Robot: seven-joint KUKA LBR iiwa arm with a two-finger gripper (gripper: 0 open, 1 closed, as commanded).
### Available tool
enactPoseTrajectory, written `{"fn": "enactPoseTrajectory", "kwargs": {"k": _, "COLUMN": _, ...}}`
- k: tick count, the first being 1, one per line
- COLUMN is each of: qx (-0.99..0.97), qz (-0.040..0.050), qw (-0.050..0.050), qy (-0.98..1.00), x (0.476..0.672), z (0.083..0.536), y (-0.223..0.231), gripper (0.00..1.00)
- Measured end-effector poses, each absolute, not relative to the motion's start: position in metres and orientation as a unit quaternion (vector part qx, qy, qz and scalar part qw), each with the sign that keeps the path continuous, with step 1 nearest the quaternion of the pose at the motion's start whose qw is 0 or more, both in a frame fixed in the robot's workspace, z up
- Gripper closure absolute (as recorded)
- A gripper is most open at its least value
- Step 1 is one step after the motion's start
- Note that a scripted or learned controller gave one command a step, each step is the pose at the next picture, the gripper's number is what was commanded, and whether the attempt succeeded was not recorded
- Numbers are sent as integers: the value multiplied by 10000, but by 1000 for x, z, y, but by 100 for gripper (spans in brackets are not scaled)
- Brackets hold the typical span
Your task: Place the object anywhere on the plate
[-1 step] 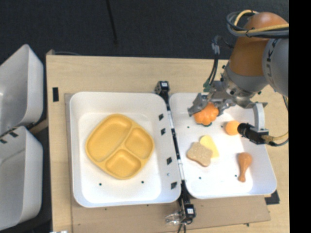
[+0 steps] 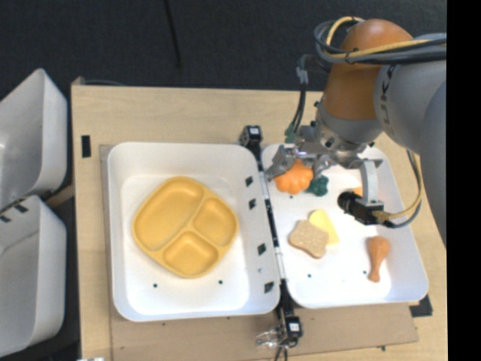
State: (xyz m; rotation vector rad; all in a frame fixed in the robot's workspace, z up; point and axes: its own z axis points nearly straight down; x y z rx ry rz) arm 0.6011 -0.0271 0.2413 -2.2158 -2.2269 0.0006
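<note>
A yellow plate [image 2: 184, 226] with three compartments lies in the left bin [image 2: 120, 284]. In the right bin [image 2: 406, 277], near its far left corner, sits an orange pumpkin-like toy [image 2: 294, 179] with a dark green piece [image 2: 320, 186] at its right side. My gripper [image 2: 302, 161] hangs right over the orange toy, at its top edge. The wrist hides the place where gripper and toy meet, so a hold on the toy is not visible.
A slice of bread [image 2: 309, 239] lies on a yellow cheese piece [image 2: 323, 222] mid-bin on the right. A brown drumstick [image 2: 377, 256] lies toward the right wall. The raised divider [image 2: 267, 216] between the bins runs between toy and plate.
</note>
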Motion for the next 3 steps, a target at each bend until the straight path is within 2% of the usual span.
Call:
{"fn": "enactPoseTrajectory", "kwargs": {"k": 1, "qx": -7045, "qz": -16, "qw": -2, "qy": -7097, "x": 623, "z": 248, "y": 21, "gripper": 100}}
{"fn": "enactPoseTrajectory", "kwargs": {"k": 2, "qx": -7049, "qz": -2, "qw": -4, "qy": -7093, "x": 634, "z": 235, "y": 75, "gripper": 100}}
{"fn": "enactPoseTrajectory", "kwargs": {"k": 3, "qx": -7061, "qz": 4, "qw": -7, "qy": -7081, "x": 633, "z": 235, "y": 72, "gripper": 0}}
